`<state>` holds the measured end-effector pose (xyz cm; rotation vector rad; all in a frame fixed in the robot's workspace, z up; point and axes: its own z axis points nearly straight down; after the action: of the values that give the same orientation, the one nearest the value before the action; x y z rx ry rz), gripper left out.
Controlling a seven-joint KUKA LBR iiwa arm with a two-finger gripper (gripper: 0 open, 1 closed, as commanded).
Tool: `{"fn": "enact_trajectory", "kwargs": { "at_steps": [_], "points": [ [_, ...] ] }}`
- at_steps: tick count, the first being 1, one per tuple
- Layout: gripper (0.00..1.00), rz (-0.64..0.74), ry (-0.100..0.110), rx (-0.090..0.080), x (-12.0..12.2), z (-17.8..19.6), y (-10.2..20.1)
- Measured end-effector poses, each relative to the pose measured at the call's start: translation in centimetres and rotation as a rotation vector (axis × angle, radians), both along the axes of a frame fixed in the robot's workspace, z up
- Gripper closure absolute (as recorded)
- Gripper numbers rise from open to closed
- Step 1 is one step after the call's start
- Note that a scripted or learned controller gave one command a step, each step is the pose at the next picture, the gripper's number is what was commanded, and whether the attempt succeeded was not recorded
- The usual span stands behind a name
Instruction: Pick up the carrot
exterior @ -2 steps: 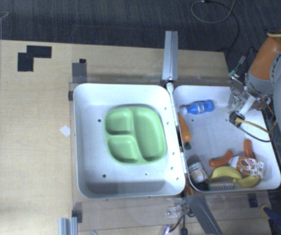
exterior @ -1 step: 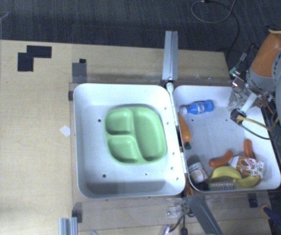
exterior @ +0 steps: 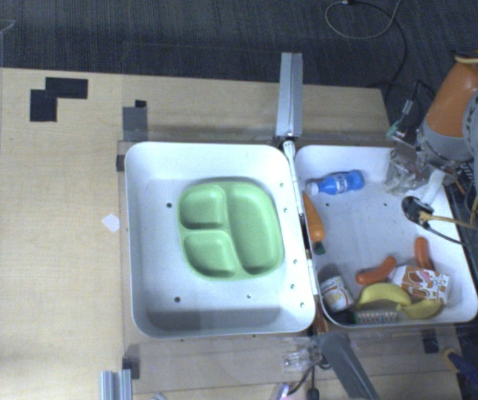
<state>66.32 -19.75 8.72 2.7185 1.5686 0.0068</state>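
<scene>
The carrot (exterior: pixel 311 217) is a slim orange piece with a dark green end. It lies lengthwise against the left wall of the right bin (exterior: pixel 364 223), just beside the divider between the bins. My gripper (exterior: pixel 405 173) hangs over the right bin's far right corner, below the orange-banded wrist (exterior: pixel 460 98). It is well to the right of the carrot and apart from it, with nothing seen in its grasp.
A blue bottle (exterior: pixel 336 182) lies at the back of the right bin. At the front are a small can (exterior: pixel 335 291), a red sausage (exterior: pixel 376 270), a banana (exterior: pixel 397 298) and a printed carton (exterior: pixel 426 283). A green divided plate (exterior: pixel 229 228) sits in the left bin (exterior: pixel 151 248).
</scene>
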Motion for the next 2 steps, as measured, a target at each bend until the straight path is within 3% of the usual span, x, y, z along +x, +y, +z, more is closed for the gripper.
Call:
{"fn": "enact_trajectory", "kwargs": {
  "at_steps": [1, 2],
  "points": [
    [1.00, -0.039, -0.003, 0.000, 0.82, 0.11, 0.68],
    [1.00, -0.230, -0.003, 0.001, 0.78, 0.08, 0.20]
  ]
}}
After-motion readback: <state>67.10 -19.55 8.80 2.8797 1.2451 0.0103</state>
